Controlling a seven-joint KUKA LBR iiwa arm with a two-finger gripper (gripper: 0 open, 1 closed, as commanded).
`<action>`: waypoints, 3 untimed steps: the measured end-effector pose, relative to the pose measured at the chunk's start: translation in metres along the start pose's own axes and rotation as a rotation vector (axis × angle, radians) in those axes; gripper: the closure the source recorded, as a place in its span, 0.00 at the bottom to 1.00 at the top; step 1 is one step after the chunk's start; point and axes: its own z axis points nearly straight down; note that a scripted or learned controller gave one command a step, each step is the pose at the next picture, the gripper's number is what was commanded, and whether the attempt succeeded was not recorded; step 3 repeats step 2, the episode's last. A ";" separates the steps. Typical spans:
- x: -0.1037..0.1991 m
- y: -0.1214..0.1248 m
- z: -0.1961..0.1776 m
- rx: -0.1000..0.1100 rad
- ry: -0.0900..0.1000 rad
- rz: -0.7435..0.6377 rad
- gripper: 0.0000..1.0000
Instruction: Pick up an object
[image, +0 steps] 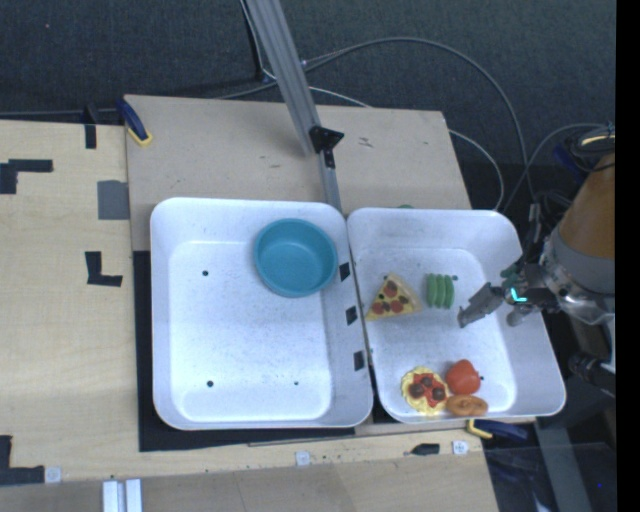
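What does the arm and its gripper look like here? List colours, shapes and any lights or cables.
The arm shows a rounded orange band above a grey wrist section. Below it the gripper is dark grey to black, boxy, tapering into slim dark jaws. A small cyan-green light glows on the gripper body. Thin dark cables loop near the arm at the right.

Arm (590, 235) comes in from the right edge, orange band visible above the grey wrist, mostly cropped by the frame. Gripper (492, 302) is at mid height on the right, reaching left and slightly down, with one dark finger (478, 305) stretched out ahead of the wrist block and a small cyan light showing on the block. Nothing visible between the fingers.
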 end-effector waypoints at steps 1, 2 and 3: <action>0.000 0.000 0.000 0.000 0.000 0.000 0.00; -0.002 -0.006 0.061 0.004 0.001 0.000 0.00; -0.002 -0.006 0.061 0.004 0.001 0.000 0.00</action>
